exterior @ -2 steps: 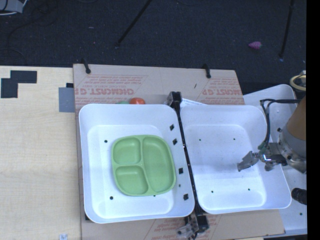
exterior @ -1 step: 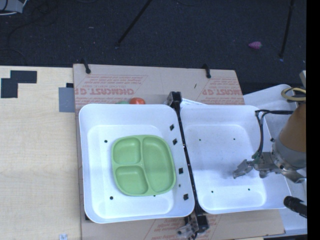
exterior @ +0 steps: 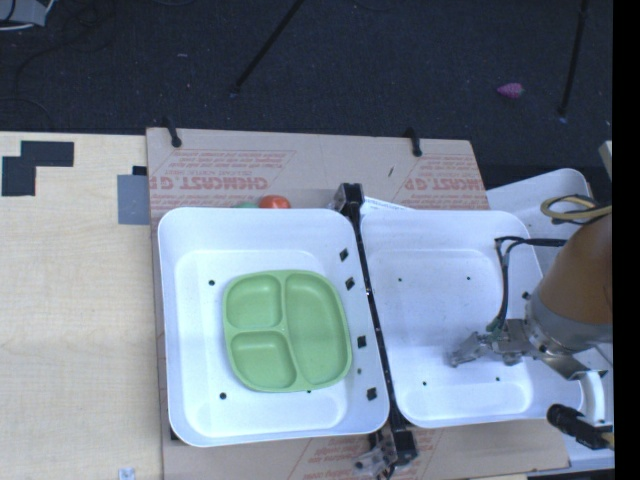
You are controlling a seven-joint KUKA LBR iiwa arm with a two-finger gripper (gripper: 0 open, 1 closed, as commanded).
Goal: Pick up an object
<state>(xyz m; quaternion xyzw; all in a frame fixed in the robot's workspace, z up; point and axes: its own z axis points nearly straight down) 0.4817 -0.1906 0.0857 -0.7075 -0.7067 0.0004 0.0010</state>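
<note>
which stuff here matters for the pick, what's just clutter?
Relevant:
- green divided plate, in left bin
- gripper, low over right bin

Lying about:
- red-orange object behind the left bin
- purple scrap on the dark floor

The green divided plate (exterior: pixel 287 330) looks like smooth matt plastic. Both white bins (exterior: pixel 190 268) seem glossy plastic. Under them lies brown printed cardboard (exterior: pixel 300 168), beside a pale wood bench top (exterior: pixel 70 308). The gripper (exterior: pixel 462 355) appears bare metal.
</note>
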